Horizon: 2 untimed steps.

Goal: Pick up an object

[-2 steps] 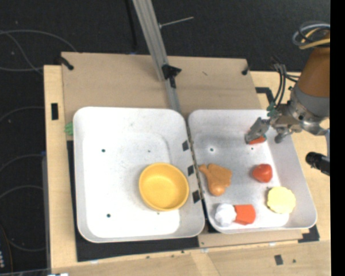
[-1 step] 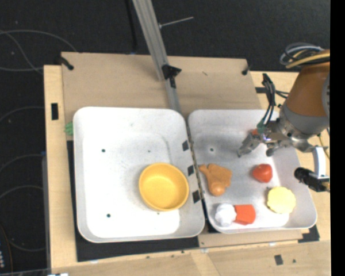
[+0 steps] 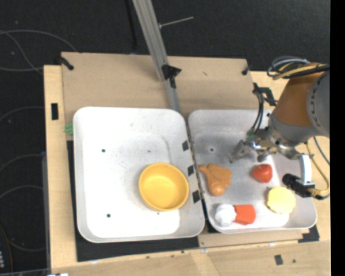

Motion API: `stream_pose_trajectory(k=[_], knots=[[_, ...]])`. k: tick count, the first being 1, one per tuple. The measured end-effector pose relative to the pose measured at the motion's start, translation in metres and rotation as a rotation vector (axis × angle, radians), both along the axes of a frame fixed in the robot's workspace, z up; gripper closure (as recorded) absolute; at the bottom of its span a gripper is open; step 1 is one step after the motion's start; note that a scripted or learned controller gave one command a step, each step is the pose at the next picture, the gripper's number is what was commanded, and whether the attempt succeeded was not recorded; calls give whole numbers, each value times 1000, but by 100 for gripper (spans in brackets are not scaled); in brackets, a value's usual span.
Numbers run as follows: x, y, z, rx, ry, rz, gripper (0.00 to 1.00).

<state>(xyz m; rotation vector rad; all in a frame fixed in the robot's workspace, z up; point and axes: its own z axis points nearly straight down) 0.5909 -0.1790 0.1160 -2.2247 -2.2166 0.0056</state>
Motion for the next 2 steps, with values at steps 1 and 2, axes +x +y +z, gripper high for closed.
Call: stream_pose_trajectory(k=[1, 2], knots=[[2, -1, 13, 0, -8, -4, 100], [6, -1, 57, 0, -9, 4, 100]])
